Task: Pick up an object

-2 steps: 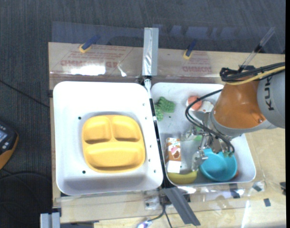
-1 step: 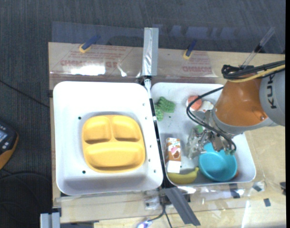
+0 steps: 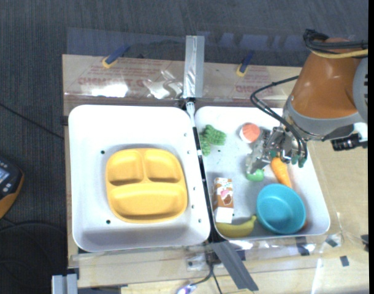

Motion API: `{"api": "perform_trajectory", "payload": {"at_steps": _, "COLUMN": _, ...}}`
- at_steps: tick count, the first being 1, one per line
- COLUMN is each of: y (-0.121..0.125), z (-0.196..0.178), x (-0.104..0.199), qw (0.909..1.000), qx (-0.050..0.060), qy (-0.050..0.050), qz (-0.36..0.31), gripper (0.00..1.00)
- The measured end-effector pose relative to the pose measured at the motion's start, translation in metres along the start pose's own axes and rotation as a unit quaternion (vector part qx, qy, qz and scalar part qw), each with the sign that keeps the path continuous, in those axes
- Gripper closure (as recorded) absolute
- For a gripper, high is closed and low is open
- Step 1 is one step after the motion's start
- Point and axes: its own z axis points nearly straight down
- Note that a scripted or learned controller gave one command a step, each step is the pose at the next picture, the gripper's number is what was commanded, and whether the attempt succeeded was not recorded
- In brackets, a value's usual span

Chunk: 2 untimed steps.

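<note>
My gripper (image 3: 265, 157) hangs low in the right bin (image 3: 316, 192), under the orange-banded wrist. Its tip is just above a small green object (image 3: 255, 176) and right beside an orange carrot (image 3: 282, 171). Whether it touches either one is unclear. A red-orange round piece (image 3: 250, 131) lies just left of the gripper, towards the back. A green leafy item (image 3: 211, 136) sits at the bin's back left. A blue bowl (image 3: 281, 209) stands at the front, with a banana (image 3: 236, 227) and a small brown-and-white carton (image 3: 223, 198) to its left.
The left bin (image 3: 89, 164) holds a yellow divided tray (image 3: 146, 184). A raised divider wall (image 3: 198, 164) separates the two bins. The arm's body (image 3: 328, 94) covers the right bin's back right corner.
</note>
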Motion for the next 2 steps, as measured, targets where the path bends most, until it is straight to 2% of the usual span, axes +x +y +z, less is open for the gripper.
{"api": "perform_trajectory", "payload": {"at_steps": 1, "y": -0.0304, "z": 0.1221, "x": 0.0460, "qw": 0.9909, "qx": 0.000, "qy": 0.001, "qz": -0.135, "gripper": 1.00}}
{"api": "perform_trajectory", "payload": {"at_steps": 2, "y": -0.0290, "z": 0.1179, "x": 0.0411, "qw": 0.9908, "qx": 0.000, "qy": -0.008, "qz": -0.135, "gripper": 0.00}}
